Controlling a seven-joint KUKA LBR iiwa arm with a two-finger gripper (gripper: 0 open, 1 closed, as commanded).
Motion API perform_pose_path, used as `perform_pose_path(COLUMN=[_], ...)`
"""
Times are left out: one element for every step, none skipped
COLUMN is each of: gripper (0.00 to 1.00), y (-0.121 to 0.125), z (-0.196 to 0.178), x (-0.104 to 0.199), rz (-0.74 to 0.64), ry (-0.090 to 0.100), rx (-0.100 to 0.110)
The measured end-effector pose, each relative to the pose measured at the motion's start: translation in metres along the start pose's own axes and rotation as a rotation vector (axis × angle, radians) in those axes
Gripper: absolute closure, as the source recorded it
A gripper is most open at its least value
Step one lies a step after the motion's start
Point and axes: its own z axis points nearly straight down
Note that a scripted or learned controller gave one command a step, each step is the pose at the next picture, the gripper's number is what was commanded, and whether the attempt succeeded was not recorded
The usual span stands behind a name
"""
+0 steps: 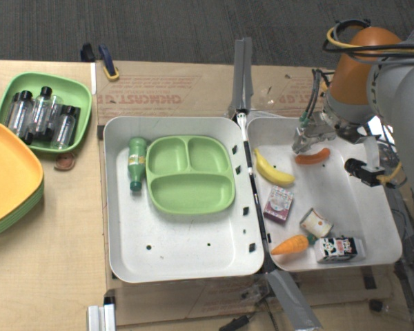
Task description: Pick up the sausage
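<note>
Nearest the camera, a carrot [290, 245] and a small milk carton [337, 248] lie at the right bin's [372, 221] front. Farther back, the sausage [312, 157] rests on that bin's floor beside the banana [272, 170]. Directly over its left end sit the jaws [305, 142], whether apart or together I cannot tell, so the grasp and lift appear to remain.

The sausage [313, 157] is a short, reddish-orange link, slightly curved, lying flat on the floor of the right-hand white bin [372, 250]. It sits toward that bin's far side, its length running roughly crosswise with the right end tipped a little farther back.
</note>
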Motion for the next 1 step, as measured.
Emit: perform_pose_path(gripper=[1.0], y=[-0.0247], z=[0.0094], x=[0.0133], rz=[0.002], ry=[0.002], rx=[0.0])
